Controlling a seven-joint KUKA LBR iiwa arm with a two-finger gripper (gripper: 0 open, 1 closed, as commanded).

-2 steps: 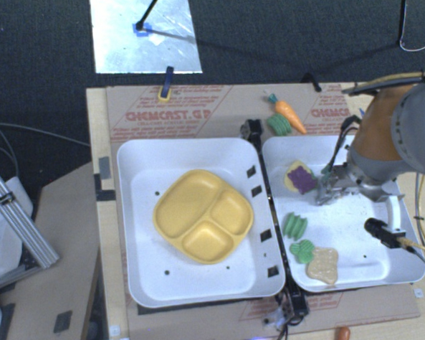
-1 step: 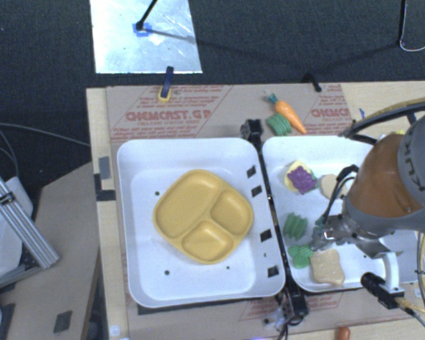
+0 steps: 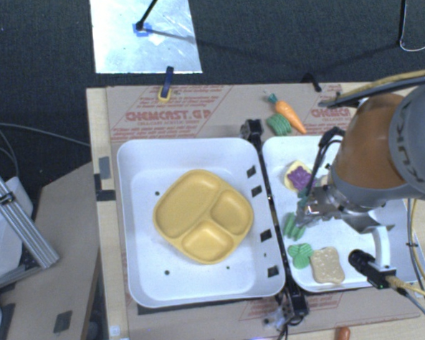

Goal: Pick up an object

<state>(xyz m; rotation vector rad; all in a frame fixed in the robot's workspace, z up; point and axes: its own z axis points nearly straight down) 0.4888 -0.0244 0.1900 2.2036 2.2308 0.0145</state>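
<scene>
- I should come straight down over the long green piece (image 3: 293, 226) in the right bin (image 3: 399, 280), keeping clear of the purple toy (image 3: 297, 175) behind it.
- My pincer (image 3: 306, 212) hovers at that piece, wrist low, arm reaching from the right.
- Whether it is apart or clamped, I cannot tell; it looks too dark there.
</scene>
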